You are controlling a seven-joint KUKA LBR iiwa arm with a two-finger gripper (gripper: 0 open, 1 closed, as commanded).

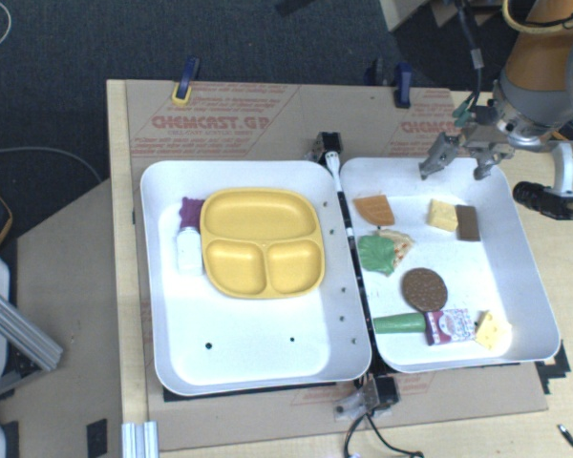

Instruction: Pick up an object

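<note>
My gripper (456, 163) hangs over the far edge of the right bin (530, 284), fingers spread and open with nothing between them. Below it in that bin lie an orange-brown toast piece (373, 209), a pale yellow block (443, 216) beside a brown bar (467, 222), a green leafy toy (378, 254), a round brown cookie (425, 289), a green stick (398, 323), a maroon packet (450, 326) and a yellow cheese wedge (493, 331). All lie apart from the gripper.
The left bin (248, 351) holds a yellow divided plate (263, 241), with a purple item (191, 210) and a white bottle (188, 251) at its left side. Blue clamps (402, 84) sit on the cardboard's far edge. The arm (544, 55) enters from the upper right.
</note>
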